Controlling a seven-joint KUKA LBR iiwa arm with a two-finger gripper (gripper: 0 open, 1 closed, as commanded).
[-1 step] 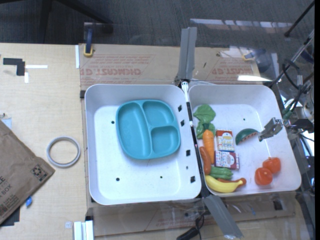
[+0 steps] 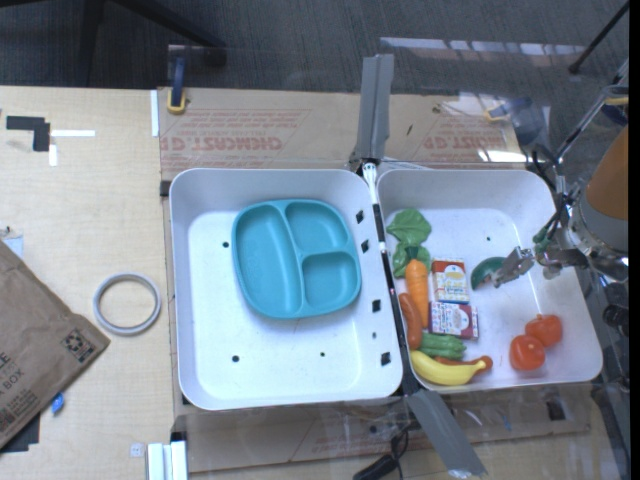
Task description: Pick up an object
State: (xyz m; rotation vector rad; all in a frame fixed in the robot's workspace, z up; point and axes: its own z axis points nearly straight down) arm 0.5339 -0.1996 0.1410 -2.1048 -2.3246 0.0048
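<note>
1. Camera view looks down on the worktop [image 2: 80,198], where red print on the cardboard sheet [image 2: 270,133] behind the bins reads upside down as what looks like "CHEMCAST GP".
2. A brown box [image 2: 35,353] at the left edge shows "BOX" and a small recycling-style mark.
3. The left bin [image 2: 200,368] carries a teal divided plate [image 2: 297,258].
4. The right bin [image 2: 575,358] holds a carrot [image 2: 414,293], a banana [image 2: 447,369], two red-and-white packets [image 2: 451,298] with print too small to read, and two red tomatoes [image 2: 533,343].
5. The jaws [image 2: 505,271] sit low in the right bin, tips touching a small dark green piece [image 2: 489,268]; open or closed, I cannot tell.
</note>
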